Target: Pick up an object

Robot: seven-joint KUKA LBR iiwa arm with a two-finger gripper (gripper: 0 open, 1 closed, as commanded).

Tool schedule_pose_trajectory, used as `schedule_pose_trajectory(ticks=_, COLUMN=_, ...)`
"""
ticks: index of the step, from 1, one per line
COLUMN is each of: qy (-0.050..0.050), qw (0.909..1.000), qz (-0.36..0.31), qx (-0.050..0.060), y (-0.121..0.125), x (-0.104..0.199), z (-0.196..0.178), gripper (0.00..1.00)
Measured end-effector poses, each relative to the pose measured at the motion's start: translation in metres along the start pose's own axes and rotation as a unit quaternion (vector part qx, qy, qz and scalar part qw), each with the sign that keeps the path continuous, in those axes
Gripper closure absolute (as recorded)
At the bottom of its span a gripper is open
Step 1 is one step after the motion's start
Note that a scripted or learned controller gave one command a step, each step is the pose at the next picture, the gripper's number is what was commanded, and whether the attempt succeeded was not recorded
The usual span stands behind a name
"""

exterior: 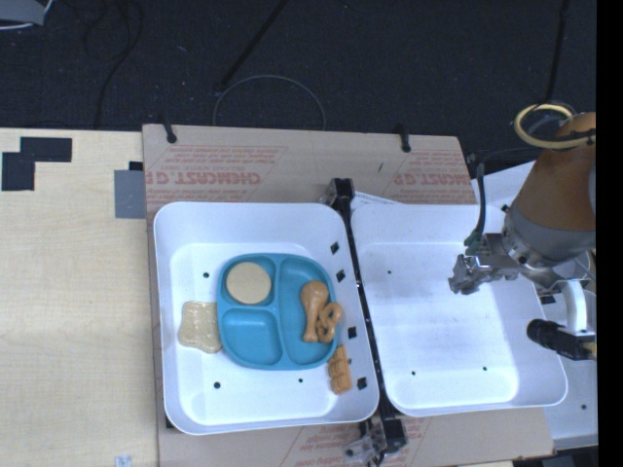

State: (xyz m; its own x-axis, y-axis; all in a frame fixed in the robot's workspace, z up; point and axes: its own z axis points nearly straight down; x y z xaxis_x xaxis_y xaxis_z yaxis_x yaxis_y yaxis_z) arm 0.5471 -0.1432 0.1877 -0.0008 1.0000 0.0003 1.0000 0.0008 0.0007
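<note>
Am hovering my hand (469,272) over right bin (448,377); cannot tell how wide it is open, nothing visibly held. All targets lying well to my left: blue tray (261,343) with round biscuit (247,282), pretzel piece (319,311), so reaching across comes next.

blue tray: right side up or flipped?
Right side up. The blue tray shows its compartments facing up, with a round cracker and a pretzel piece resting inside them.
</note>
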Motion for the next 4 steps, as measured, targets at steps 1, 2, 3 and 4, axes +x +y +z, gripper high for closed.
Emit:
schedule_pose_trajectory(ticks=1, qy=0.0, qw=1.0, qz=0.001, qx=-0.001, y=-0.008, x=-0.006, z=-0.05, gripper=1.0)
schedule_pose_trajectory(ticks=2, qy=0.001, qw=1.0, qz=-0.001, qx=0.002, y=-0.003, x=0.046, z=-0.038, gripper=1.0)
schedule_pose_trajectory(ticks=3, qy=0.001, qw=1.0, qz=-0.002, qx=0.001, y=0.005, x=0.095, z=-0.047, gripper=1.0)
schedule_pose_trajectory(ticks=4, qy=0.001, qw=1.0, qz=-0.002, qx=0.001, y=0.015, x=0.141, z=-0.054, gripper=1.0)
